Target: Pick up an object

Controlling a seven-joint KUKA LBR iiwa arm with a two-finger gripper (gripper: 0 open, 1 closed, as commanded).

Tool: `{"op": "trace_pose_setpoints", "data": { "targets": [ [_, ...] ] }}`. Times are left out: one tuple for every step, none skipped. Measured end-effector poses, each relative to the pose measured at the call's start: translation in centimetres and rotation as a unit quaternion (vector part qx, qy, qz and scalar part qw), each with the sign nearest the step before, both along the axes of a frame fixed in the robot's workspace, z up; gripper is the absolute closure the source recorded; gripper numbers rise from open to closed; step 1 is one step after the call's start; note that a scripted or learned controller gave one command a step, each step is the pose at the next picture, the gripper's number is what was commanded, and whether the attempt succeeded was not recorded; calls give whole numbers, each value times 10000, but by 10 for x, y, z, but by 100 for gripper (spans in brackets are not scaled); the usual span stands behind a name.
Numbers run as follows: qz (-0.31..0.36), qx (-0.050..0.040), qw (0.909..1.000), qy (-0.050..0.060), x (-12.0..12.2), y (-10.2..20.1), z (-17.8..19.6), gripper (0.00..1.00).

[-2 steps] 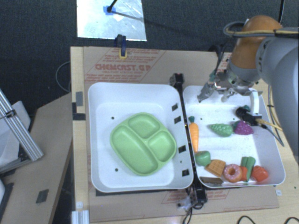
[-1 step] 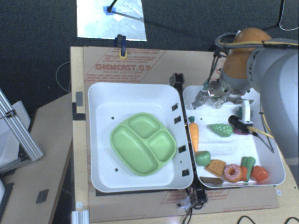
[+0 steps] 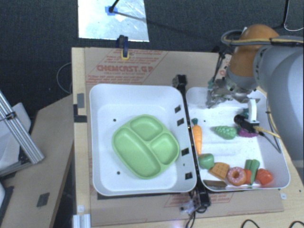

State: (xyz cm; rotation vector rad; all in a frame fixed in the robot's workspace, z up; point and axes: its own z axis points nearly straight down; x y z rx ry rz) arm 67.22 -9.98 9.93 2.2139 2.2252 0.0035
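I see the gripper [image 3: 214, 98] low over the right bin's [image 3: 281, 172] far-left corner; I cannot tell how it is set. Nothing is in its grasp. Carrot [image 3: 197, 137] lies along that bin's left wall, green toy [image 3: 225, 132] mid-bin, donut [image 3: 236, 175] near the front edge. Green divided plate [image 3: 145, 146] sits in the left bin [image 3: 102, 127].

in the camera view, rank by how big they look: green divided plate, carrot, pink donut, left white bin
Largest to smallest as they look:
1. left white bin
2. green divided plate
3. carrot and pink donut: too alike to rank; the carrot is longer and thinner, the donut rounder.
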Motion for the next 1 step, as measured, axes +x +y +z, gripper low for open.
{"op": "trace_pose_setpoints", "data": {
  "targets": [
    [-12, 2, 10000, 2, 2, -3, 43, 100]
  ]
}}
